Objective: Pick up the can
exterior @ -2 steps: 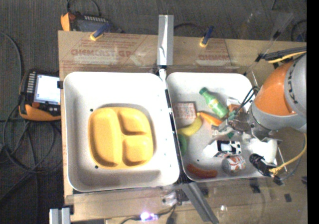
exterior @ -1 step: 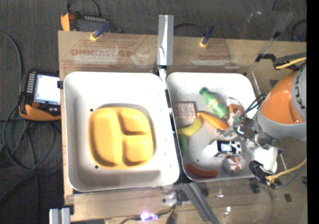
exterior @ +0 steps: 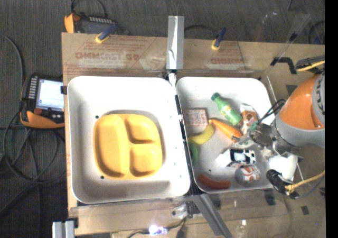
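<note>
— Where's the can [exterior: 247, 173] sitting?

— Lying on its side near the front right corner of the right bin [exterior: 227, 84], silver with red markings. A small black-and-white box [exterior: 243, 155] lies just beside it, further up.

— And the arm [exterior: 305, 114]?

— It reaches in from the right, orange band over the bin's right rim. The tool [exterior: 259, 132] hangs over the right part of that bin, above the can, near a carrot [exterior: 225, 127].

— Is the tool clenched on anything?

— I cannot tell; it is a dark tangle from here, and I see nothing clearly gripped. The can lies on the bin floor, apart from it.

— What else is in that bin?

— A green bottle [exterior: 226, 107] tilted toward the back, a banana [exterior: 203, 135] by the left wall, a pinkish packet [exterior: 196, 117] just above the banana, and a red pepper [exterior: 214, 182] along the front edge, left of the can.

— And the left bin [exterior: 79, 142]?

— A yellow divided tray [exterior: 128, 144] sits in the middle of it. Both bins rest side by side, touching, on the tabletop [exterior: 121, 57]
</note>
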Available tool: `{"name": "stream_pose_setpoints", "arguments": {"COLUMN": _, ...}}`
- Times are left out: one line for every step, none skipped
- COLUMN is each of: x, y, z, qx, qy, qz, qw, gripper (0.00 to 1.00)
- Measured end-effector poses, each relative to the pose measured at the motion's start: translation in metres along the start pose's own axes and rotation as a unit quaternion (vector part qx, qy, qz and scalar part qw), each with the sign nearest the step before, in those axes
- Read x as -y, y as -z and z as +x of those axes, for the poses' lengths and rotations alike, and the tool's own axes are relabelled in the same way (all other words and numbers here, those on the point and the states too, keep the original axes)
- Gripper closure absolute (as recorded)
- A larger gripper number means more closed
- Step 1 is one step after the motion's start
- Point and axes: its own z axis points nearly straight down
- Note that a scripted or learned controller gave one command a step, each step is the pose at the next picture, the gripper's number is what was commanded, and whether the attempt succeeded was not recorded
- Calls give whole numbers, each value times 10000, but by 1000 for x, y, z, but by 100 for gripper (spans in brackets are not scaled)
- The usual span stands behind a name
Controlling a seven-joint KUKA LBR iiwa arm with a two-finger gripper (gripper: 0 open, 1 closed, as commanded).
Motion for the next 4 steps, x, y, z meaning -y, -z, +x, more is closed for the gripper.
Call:
{"name": "stream_pose_setpoints", "arguments": {"x": 14, "y": -3, "z": 23, "qx": 101, "qy": 21, "qz": -60, "qw": 9999, "gripper": 0}}
{"name": "stream_pose_setpoints", "arguments": {"x": 14, "y": 6, "z": 22, "qx": 107, "qy": 17, "qz": -46, "qw": 9999, "gripper": 100}}
{"name": "stream_pose_setpoints", "arguments": {"x": -25, "y": 56, "z": 13, "qx": 94, "qy": 986, "qz": 48, "qw": 9951, "gripper": 100}}
{"name": "stream_pose_setpoints", "arguments": {"x": -24, "y": 56, "z": 12, "qx": 100, "qy": 986, "qz": 49, "qw": 9951, "gripper": 0}}
